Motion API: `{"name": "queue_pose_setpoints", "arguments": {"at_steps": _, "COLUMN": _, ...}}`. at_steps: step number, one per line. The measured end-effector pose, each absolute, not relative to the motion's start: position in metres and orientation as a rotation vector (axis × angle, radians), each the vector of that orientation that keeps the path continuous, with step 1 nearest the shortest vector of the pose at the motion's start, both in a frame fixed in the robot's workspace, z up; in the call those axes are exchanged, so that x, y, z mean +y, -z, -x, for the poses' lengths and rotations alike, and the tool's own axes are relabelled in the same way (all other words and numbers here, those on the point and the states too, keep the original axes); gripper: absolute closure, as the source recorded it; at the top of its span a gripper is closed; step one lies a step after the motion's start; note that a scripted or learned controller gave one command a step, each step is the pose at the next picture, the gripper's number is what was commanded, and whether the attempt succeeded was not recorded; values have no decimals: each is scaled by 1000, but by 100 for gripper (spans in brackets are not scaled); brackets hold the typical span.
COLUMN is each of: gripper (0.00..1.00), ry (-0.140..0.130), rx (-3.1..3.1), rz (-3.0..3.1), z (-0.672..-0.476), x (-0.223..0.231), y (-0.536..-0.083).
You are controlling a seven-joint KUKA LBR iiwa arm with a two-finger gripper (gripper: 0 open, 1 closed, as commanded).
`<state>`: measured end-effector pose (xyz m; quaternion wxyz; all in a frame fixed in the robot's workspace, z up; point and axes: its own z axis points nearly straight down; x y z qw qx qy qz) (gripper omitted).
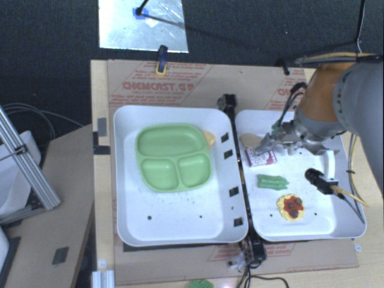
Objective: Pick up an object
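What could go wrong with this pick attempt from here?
1. The gripper sits over the pink packet beside a tan piece; it may catch both or neither.
2. Both lie near the right bin's left wall, so a scrape seems possible.

The two shallow white bins (180, 233) look like smooth, slightly glossy plastic. Inside the left one, the green three-compartment tray (174, 157) has a matt plastic look. Beyond the bins, a square silver sheet (144, 17) shines like brushed metal.
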<state>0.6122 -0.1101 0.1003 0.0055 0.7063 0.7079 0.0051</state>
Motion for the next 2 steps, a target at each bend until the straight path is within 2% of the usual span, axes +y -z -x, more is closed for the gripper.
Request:
{"name": "queue_pose_setpoints", "arguments": {"at_steps": 1, "gripper": 0, "ry": -16, "rx": 2212, "rz": -2214, "z": -576, "x": -109, "y": -89}}
{"name": "queue_pose_setpoints", "arguments": {"at_steps": 2, "gripper": 0, "ry": -9, "rx": 2211, "rz": -2214, "z": -570, "x": -142, "y": -191}}
